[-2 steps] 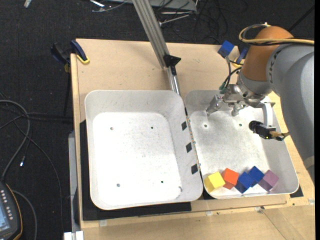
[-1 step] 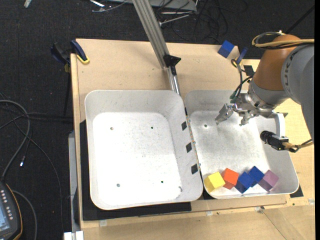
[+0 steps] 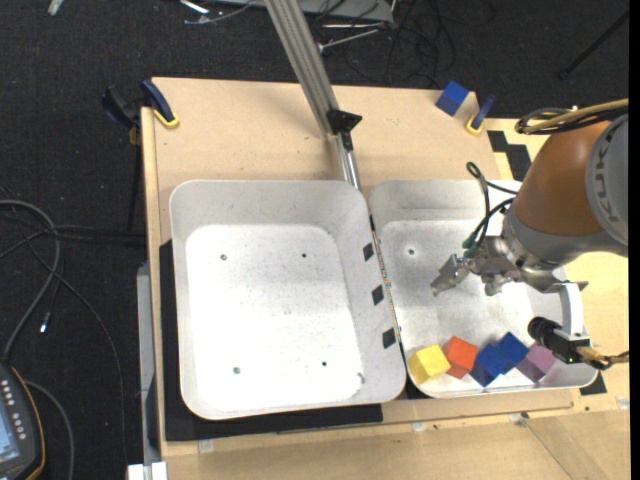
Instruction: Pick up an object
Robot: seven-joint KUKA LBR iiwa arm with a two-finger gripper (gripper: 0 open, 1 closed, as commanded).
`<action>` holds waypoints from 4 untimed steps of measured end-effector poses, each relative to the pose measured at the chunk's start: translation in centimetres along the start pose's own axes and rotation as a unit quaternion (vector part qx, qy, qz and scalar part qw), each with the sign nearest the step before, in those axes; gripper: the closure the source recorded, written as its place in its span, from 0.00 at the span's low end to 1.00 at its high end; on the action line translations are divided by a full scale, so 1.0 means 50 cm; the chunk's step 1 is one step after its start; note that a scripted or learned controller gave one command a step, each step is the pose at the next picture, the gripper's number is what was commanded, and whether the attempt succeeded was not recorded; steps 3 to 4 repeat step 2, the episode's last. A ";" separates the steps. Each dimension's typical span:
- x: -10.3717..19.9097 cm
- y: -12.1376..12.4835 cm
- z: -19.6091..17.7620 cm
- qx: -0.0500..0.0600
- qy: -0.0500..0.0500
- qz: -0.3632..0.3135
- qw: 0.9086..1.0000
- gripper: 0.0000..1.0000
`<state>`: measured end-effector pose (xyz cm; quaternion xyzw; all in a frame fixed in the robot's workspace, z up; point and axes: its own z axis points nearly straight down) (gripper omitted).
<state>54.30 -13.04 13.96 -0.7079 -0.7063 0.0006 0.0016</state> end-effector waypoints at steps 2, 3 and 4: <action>0.146 -0.041 -0.120 -0.004 0.000 -0.004 1.000 0.00; 0.146 -0.041 -0.120 -0.004 0.000 -0.004 1.000 0.00; 0.146 -0.041 -0.120 -0.004 0.000 -0.004 1.000 0.00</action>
